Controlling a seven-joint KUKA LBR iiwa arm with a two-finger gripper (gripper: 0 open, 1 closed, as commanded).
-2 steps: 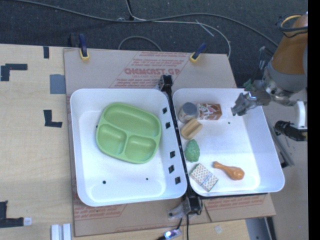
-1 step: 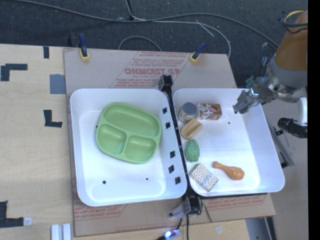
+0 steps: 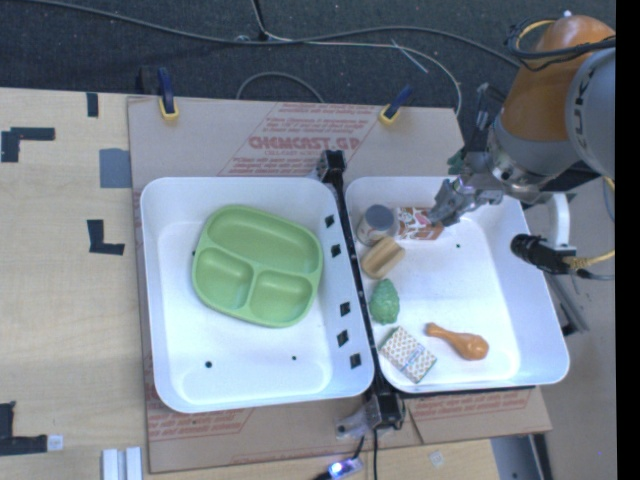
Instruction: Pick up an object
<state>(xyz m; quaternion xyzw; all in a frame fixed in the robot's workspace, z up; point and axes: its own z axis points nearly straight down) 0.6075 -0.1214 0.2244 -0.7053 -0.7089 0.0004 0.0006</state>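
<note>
Now, as labelled lines:
Tool [image 3: 443,208]: low over the far part of the right bin [image 3: 520,298], tip at a red-and-white packet [image 3: 418,224]; its grip is unclear, whether wide or closed cannot be told.
Right bin contents: grey can [image 3: 377,219] beside the packet, tan roll [image 3: 382,257], green lump [image 3: 384,301], patterned pouch [image 3: 408,354], orange drumstick toy [image 3: 458,341].
Left bin [image 3: 170,268]: green divided tray [image 3: 258,265].
Surface [image 3: 60,268]: carries both bins side by side.

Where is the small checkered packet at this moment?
The small checkered packet lies in the right white bin, at its near-left corner, below the green leafy item and left of the orange drumstick-shaped toy.
</note>
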